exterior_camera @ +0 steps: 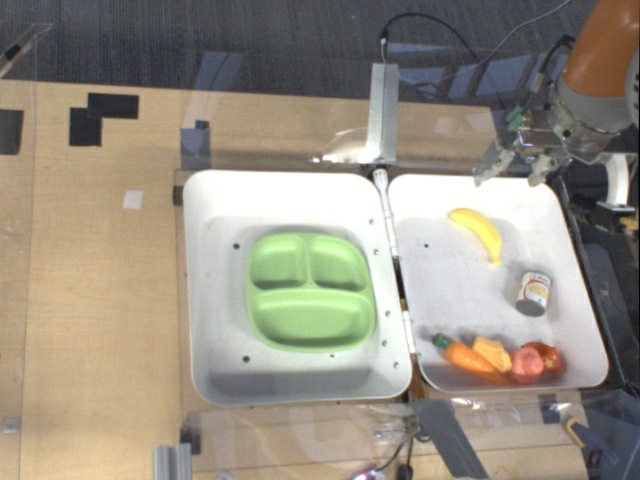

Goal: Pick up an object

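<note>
My gripper (514, 166) hangs over the far edge of the right bin (440, 278), its two fingers spread apart with nothing between them. Below it in the bin lies a yellow banana (478, 232). A small tin can (534, 293) stands nearer the right wall. Along the near edge lie an orange carrot (462, 356), a yellow-orange piece (491, 352) and a red apple-like fruit (535, 362), close together.
The left bin (215, 268) holds a green divided plate (310, 290). A metal post (384, 113) rises behind the seam between the bins. Cables trail across the dark floor beyond the bench.
</note>
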Available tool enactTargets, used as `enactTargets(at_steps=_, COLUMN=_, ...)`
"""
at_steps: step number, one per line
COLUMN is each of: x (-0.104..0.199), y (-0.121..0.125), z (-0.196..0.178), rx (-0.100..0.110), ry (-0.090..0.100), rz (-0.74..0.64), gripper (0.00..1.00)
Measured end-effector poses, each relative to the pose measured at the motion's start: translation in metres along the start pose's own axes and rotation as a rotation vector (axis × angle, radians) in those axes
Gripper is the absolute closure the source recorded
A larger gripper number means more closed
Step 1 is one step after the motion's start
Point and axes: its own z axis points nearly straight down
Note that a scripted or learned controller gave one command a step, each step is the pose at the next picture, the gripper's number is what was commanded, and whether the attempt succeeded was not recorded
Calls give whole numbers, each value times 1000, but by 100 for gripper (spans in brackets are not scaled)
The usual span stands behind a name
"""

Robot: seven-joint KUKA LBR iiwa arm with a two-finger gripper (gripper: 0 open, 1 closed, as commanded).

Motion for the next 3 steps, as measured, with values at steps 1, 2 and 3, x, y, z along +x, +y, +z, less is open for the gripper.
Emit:
enactTargets(at_steps=1, x=-10, y=12, z=97, rx=1, ry=0, rz=-29, gripper=0)
enactTargets(at_steps=2, x=-34, y=-5, z=156, rx=-2, ry=-2, rz=-32, gripper=0)
enactTargets(at_steps=3, x=-32, y=-3, z=143, rx=-3, ry=1, rz=-35, gripper=100)
